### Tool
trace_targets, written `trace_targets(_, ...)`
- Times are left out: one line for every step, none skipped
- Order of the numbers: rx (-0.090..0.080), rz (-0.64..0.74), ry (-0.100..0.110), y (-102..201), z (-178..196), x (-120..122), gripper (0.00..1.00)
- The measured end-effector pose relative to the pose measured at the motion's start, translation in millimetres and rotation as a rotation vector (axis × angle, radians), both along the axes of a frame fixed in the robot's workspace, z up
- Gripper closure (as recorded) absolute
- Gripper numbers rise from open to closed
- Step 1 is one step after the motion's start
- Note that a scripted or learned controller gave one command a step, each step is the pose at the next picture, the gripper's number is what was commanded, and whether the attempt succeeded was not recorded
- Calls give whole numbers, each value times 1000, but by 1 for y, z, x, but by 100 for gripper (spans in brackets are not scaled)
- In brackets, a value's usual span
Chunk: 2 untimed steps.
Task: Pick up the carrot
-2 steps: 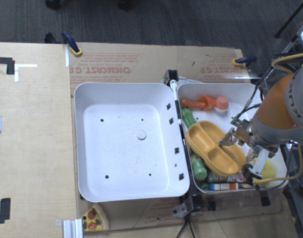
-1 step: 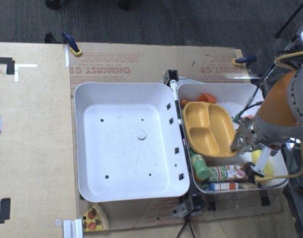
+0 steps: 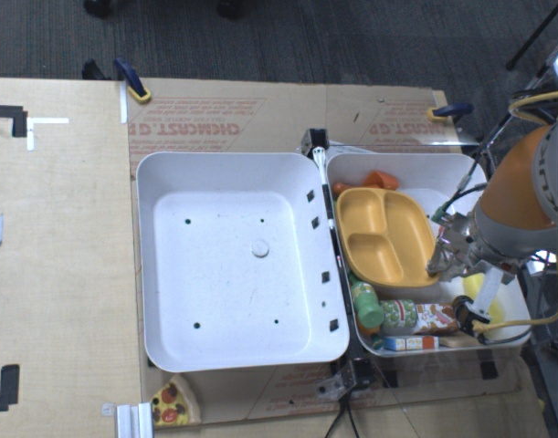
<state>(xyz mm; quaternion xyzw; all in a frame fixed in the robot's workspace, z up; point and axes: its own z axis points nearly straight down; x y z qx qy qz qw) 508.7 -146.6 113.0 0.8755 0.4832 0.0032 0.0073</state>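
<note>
The carrot (image 3: pixel 380 180) is orange and lies at the far end of the right bin (image 3: pixel 402 158), partly hidden behind the rim of a yellow divided plate (image 3: pixel 388 235). My gripper (image 3: pixel 446 257) hangs low over the right bin at the plate's right edge, well toward the near side from the carrot. The wrist and the grey arm with its orange band (image 3: pixel 521 194) cover the bin's right part.
The left bin (image 3: pixel 155 245) stands beside the right one. Near the front of the right bin lie a green bottle (image 3: pixel 365 304), a labelled packet (image 3: pixel 415 316), a small box (image 3: pixel 411 342) and a yellow item (image 3: pixel 479 290). Cables hang by the arm.
</note>
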Motion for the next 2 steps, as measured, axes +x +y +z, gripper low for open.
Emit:
trace_targets(-4,540,23,12,-22,17,100)
trace_targets(-1,338,17,27,-21,70,100)
